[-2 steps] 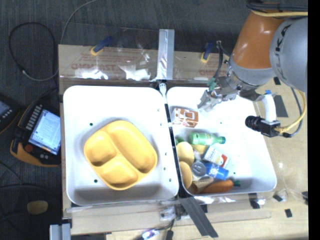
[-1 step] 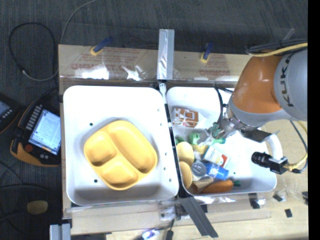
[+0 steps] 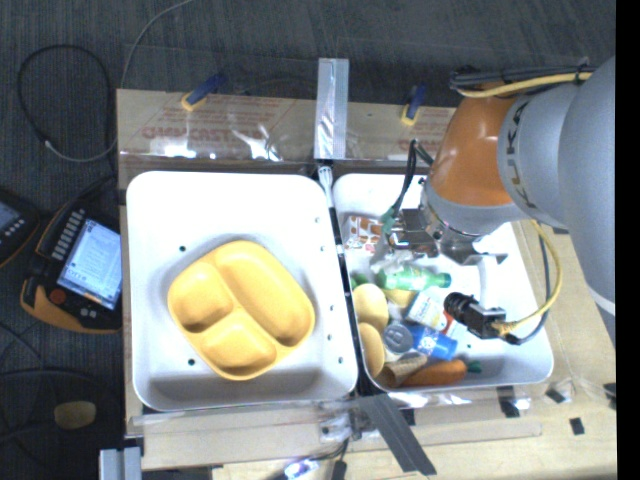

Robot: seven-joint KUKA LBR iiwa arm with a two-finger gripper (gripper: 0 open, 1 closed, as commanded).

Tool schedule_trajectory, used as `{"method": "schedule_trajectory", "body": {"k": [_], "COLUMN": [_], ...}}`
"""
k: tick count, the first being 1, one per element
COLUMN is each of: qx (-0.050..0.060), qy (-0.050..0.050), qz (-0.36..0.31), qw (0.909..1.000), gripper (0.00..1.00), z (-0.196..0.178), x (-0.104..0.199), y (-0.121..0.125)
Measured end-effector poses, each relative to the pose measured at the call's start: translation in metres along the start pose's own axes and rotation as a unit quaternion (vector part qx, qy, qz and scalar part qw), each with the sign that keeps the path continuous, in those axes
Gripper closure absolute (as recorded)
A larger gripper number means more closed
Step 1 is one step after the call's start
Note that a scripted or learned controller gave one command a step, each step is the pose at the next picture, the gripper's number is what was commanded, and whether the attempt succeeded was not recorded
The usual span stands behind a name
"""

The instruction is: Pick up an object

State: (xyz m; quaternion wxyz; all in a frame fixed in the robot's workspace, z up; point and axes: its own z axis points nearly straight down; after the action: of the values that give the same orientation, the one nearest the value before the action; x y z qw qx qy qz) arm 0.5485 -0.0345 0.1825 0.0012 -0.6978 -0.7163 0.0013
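Note:
The right bin (image 3: 530, 363) holds a heap of small objects: a green bottle (image 3: 413, 281), a pale yellow rounded piece (image 3: 370, 305), a blue-and-white pack (image 3: 428, 311), a grey round lid (image 3: 396, 338), an orange carrot-like piece (image 3: 437, 373) and a red-printed packet (image 3: 362, 232). My gripper (image 3: 408, 240) reaches down over the back-left part of this heap, just above the green bottle. The arm's orange band and grey wrist hide the back of the bin.
The left bin (image 3: 160, 208) holds a yellow divided tray (image 3: 240, 308). A metal divider strip (image 3: 332, 108) stands behind the two bins. A handheld pendant (image 3: 85, 263) lies off the bench at the left. A cable (image 3: 545, 288) loops beside the wrist.

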Motion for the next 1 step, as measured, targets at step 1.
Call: {"method": "schedule_trajectory", "body": {"k": [1], "qx": [0.000], "qy": [-0.002], "qz": [-0.051], "qw": [0.9987], "gripper": [1.00], "z": [-0.0010], "x": [-0.0185], "y": [0.0475]}}
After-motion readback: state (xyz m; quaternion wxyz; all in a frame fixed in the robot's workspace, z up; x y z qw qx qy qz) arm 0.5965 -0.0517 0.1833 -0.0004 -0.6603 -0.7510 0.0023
